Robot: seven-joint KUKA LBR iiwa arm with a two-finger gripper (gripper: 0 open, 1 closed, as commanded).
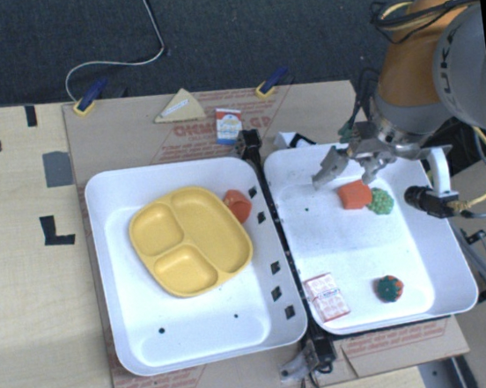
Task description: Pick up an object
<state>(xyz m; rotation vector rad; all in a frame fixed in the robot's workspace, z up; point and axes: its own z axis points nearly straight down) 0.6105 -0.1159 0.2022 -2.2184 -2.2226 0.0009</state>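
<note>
Hovering over the far part of the right bin (451, 290), the hand (356, 163) has nothing lifted, so the pick looks barely begun. Its two grey fingers (330, 166) are spread apart, one angled out toward the bin's middle wall, the other nearer the arm (437, 48), and nothing sits between them. The closest thing to it is an orange block (354, 195), lying flat on the bin floor just below the hand from this slanted camera; whether a fingertip touches it I cannot tell.

By my reading, that block is the likely target, which leaves the whole grasp to do: lowering around it, closing, and raising it clear.

The block is small, boxy and plain orange, with a flat top face. Touching its right side is a small green leafy piece (381, 202), which could get caught in the grip. Further toward the near edge of the same bin lie a round green-and-red toy (388, 287) and a flat red-and-white packet (325, 296), well apart from the hand. The left bin (129, 337) holds a yellow divided plate (190, 240) and a small orange-red object (238, 205) beside its rim, on the worktop (25, 288)
</note>
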